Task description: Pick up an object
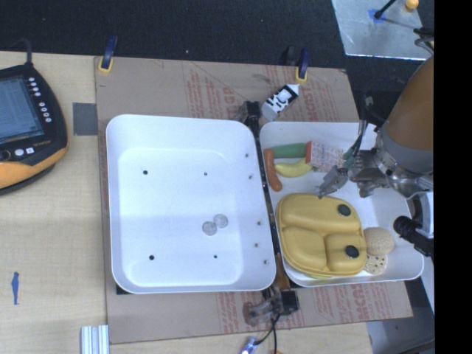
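The right bin [398, 271] holds a large yellow moulded piece [318, 233] with two dark spots. Behind it lie a yellow banana [293, 169], an orange-red stick [272, 169], a green bar [293, 150] and a small pinkish packet [322, 154]. A beige round item [378, 240] and a speckled biscuit [375, 263] lie at the yellow piece's right end. My gripper [346, 184] hangs over the bin's back right part, just past the yellow piece's far edge. It is open, with nothing between its fingers.
The left bin [125, 146] holds two small silver discs [215, 225]. A black-and-white item [280, 99] lies behind the bins on the cardboard. A handheld control pendant [26, 127] rests at the far left of the bench. The arm [413, 116] covers the right bin's right side.
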